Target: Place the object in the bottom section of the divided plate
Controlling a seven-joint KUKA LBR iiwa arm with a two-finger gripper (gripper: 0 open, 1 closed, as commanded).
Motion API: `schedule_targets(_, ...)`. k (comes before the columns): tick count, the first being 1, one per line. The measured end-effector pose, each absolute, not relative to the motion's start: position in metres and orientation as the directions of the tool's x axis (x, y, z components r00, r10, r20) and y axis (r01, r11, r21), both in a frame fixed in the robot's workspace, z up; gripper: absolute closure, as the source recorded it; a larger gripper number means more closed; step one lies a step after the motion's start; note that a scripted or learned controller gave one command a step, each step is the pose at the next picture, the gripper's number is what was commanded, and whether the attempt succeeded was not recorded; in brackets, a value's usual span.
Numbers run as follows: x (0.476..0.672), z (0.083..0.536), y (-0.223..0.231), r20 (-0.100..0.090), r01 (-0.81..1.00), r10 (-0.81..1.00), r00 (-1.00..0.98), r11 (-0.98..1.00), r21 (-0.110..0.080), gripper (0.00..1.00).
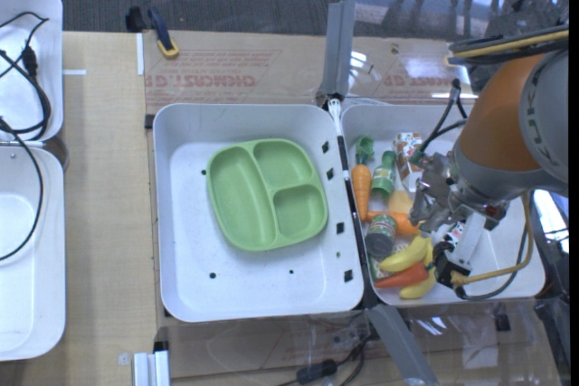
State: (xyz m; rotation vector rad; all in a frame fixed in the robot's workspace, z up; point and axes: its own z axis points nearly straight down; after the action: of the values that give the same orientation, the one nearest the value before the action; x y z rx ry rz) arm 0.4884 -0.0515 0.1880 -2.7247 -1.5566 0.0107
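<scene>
A green divided plate (268,193) with three sections lies in the left white bin (181,221). The right bin (534,280) holds a heap of toy food: an orange carrot (362,187), a green bottle (384,176), a tin can (381,236), yellow bananas (405,256) and a red pepper (398,278). My gripper (432,214) hangs low over this heap, just right of the can and above the bananas. The grey wrist and orange band (507,122) cover the bin's right half.
A grey divider post (338,50) stands behind the seam between the bins. Cables (493,271) loop under the wrist at the right bin's front. White trays (23,194) with black cords sit at the far left. A yellow-handled tool (163,36) lies at the back.
</scene>
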Motion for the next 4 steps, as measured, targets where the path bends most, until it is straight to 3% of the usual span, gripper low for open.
schedule_targets(1,0.512,0.209,-0.042,-0.008,0.723,0.723,0.691,-0.691,-0.005,1.00)
schedule_targets(2,0.479,0.297,-0.054,-0.009,0.603,0.603,0.797,-0.797,-0.002,1.00)
schedule_targets(3,0.553,0.216,-0.035,-0.009,0.620,0.620,0.785,-0.785,-0.004,1.00)
schedule_targets(4,0.541,0.188,0.024,-0.008,0.791,0.791,0.611,-0.611,-0.007,1.00)
